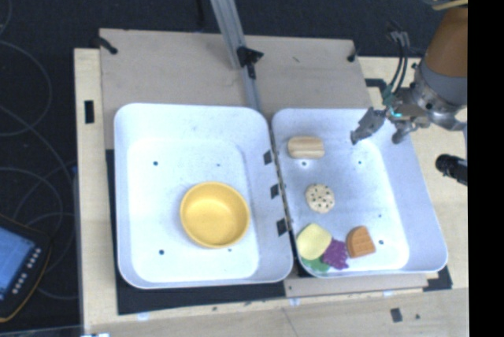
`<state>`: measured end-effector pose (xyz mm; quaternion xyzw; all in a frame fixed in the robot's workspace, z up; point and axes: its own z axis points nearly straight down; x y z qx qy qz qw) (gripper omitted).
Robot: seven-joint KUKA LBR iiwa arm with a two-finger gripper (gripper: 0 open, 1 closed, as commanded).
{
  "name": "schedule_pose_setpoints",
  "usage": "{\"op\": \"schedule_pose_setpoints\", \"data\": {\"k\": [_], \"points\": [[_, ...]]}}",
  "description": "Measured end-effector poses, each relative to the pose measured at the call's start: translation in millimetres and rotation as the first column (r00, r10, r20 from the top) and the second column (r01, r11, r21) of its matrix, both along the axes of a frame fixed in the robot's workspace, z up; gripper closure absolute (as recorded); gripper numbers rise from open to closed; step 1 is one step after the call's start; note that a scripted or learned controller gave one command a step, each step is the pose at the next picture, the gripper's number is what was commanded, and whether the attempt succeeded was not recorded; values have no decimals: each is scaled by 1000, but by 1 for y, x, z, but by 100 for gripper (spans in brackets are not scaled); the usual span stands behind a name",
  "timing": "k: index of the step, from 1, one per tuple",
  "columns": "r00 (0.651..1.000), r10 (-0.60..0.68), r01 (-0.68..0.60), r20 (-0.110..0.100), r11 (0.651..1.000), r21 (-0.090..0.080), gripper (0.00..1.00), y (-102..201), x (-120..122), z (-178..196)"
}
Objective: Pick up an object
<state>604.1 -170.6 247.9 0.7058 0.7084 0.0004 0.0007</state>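
Note:
My gripper [383, 130] hangs over the far right edge of the right bin [409, 194], its two fingers spread apart with nothing between them. In that bin lie a tan bread roll [305, 147] near the far left, a speckled cookie [320, 198] in the middle, and at the near side a yellow-green piece [313, 241], a purple grape bunch [336, 254] and an orange-brown piece [360, 242]. The roll lies well to the left of the gripper.
The left bin [142, 170] holds a yellow bowl [214, 214]. A slanted metal pole [224, 12] rises from the bench behind the bins. A black device [16, 268] with a blue screen sits at the lower left off the bench.

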Motion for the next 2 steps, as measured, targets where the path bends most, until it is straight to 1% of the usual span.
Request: {"op": "schedule_pose_setpoints", "data": {"k": [1, 2], "points": [[1000, 0, 0, 0, 1000, 0, 0, 0, 0, 0], [1000, -4, 4, -6, 1000, -1, 0, 2, -10, -55]]}}
